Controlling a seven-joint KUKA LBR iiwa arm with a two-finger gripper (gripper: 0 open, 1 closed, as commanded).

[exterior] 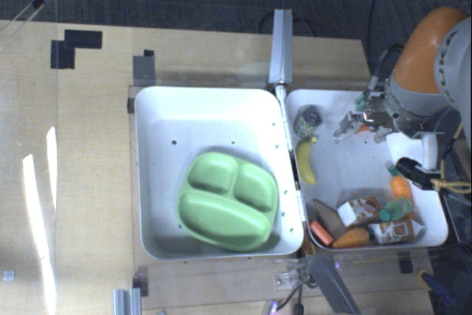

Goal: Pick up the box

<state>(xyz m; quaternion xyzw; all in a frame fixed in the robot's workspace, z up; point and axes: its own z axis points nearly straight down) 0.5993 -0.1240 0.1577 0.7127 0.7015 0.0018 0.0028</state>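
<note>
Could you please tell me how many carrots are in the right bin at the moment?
2 that I can make out. One carrot lies along the front wall of the right bin; another carrot sits near the right wall. Others may be hidden in the clutter.

I can't make out how the jaws of the gripper (354,123) stand. The arm (435,63) runs off the right edge, and the box (359,211) sits half buried.

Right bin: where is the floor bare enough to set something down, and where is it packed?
Bare floor lies mid-bin, between the banana at the left wall and the hand. The front edge is crowded: box, carrot and a carton lie together.
</note>
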